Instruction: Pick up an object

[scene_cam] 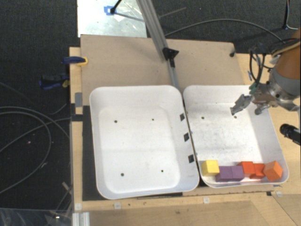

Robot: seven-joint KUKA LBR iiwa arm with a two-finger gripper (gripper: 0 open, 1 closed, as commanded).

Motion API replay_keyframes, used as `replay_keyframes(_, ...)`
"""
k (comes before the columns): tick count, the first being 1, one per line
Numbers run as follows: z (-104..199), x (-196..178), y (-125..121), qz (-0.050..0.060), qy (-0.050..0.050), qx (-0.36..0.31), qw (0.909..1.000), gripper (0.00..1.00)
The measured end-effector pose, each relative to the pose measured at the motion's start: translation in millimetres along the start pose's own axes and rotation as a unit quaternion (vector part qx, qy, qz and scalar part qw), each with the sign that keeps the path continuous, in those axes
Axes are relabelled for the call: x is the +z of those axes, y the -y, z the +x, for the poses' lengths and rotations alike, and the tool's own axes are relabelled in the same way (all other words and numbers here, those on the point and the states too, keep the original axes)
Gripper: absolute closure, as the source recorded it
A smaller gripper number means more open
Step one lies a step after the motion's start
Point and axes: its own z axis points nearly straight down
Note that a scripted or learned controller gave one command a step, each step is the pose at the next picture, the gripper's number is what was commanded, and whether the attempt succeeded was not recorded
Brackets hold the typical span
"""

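Several blocks lie in a row along the front edge of the right bin [221,131]: a yellow block [210,167], a purple block [230,173], a red-orange block [250,169] and an orange block [273,170]. My gripper [248,108] hangs over the bin's far right part, well behind the blocks. It is open, and its spread fingers hold nothing.
The left bin [136,140] sits beside the right one, with black clips along their shared wall. A slanted metal pole [157,29] crosses the back of the bench. Cables hang behind the arm at the right.
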Motion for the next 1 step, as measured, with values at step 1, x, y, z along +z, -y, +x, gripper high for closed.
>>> replay_keyframes(1, -50.7, -45.1, 2.9, -0.002, 0.002, 0.003, 1.0, 0.0)
